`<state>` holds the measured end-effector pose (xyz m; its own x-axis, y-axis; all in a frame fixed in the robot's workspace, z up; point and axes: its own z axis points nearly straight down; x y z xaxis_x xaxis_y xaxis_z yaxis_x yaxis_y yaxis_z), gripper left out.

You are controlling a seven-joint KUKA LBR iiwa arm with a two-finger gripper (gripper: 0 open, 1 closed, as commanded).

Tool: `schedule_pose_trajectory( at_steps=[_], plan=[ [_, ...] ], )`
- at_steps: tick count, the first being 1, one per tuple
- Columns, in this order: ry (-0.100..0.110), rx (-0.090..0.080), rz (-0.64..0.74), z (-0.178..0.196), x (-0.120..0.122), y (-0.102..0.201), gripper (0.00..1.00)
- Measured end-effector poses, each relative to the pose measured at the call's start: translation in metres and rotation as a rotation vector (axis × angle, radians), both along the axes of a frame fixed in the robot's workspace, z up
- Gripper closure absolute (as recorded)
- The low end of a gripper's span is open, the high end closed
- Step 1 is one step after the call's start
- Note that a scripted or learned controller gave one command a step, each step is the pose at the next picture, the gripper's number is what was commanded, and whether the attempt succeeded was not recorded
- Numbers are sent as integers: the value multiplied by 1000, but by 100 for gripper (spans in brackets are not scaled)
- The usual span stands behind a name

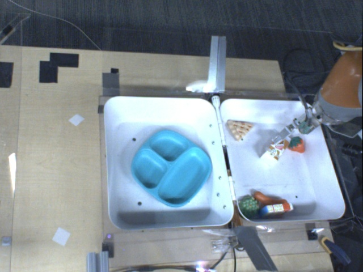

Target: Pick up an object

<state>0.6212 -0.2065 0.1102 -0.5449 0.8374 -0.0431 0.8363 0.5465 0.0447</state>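
Note:
My gripper (279, 139) reaches in from the right over the right bin (317, 174), with the orange-banded wrist (343, 86) above the bin's far right corner. Its tip hangs right over a small white and red carton (276, 151) lying on the bin floor. A red and green toy fruit (296, 145) sits just right of the carton, beside the gripper. A waffle-patterned wedge (239, 129) lies at the back left of this bin. Along the front wall lie a green broccoli piece (248, 205), an orange carrot-like piece (265, 198) and a small bottle (277, 209).
The left bin (119, 169) holds a blue divided plate (171, 167). A metal post (218, 61) stands behind the seam between the bins. Cables run behind the right bin near the arm.

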Motion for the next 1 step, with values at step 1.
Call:
schedule_pose_trajectory(
  at_steps=[1],
  plan=[
    [-1,-5,50,0,-16,-1,0]
  ],
)
